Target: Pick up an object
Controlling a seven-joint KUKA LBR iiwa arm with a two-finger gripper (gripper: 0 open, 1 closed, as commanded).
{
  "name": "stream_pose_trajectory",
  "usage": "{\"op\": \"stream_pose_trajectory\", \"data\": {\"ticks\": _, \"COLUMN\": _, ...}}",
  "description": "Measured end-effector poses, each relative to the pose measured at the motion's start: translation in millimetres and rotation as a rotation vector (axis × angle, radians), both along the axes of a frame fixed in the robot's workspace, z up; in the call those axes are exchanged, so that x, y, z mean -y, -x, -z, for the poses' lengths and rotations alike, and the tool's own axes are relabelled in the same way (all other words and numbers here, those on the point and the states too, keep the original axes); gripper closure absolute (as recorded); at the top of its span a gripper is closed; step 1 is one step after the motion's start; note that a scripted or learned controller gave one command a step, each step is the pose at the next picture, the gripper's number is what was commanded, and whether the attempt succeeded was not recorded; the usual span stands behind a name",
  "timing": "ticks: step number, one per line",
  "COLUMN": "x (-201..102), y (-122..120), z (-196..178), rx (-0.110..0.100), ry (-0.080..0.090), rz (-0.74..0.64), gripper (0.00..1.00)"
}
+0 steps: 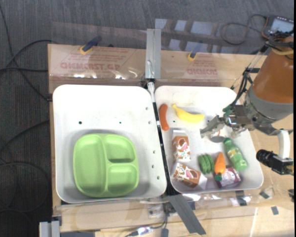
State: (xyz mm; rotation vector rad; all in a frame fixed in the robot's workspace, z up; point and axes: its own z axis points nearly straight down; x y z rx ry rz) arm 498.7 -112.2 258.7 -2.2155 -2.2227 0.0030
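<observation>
The right bin (197, 94) holds a yellow banana (188, 115), an orange-red sausage (163, 117), two brown printed packets (181, 148) (186, 175), a green pepper-like piece (205, 163), an orange carrot (220, 163), a green bottle (235, 154) and a purple packet (229, 177). My gripper (214, 130) hangs over the bin's right middle, just right of the banana and above-left of the green bottle. Its grey fingers point left and look spread, with nothing seen between them.
The left bin (103, 100) carries a green divided plate (106, 164) at its lower half. A metal divider (153, 58) runs between the bins at the back. Cables lie on the dark floor at left.
</observation>
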Motion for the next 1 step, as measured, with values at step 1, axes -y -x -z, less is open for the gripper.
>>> {"op": "stream_pose_trajectory", "data": {"ticks": 1, "x": 58.6, "y": -67.5, "z": 71.8, "rx": 0.001, "ry": 0.001, "rz": -0.077, "gripper": 0.00}}
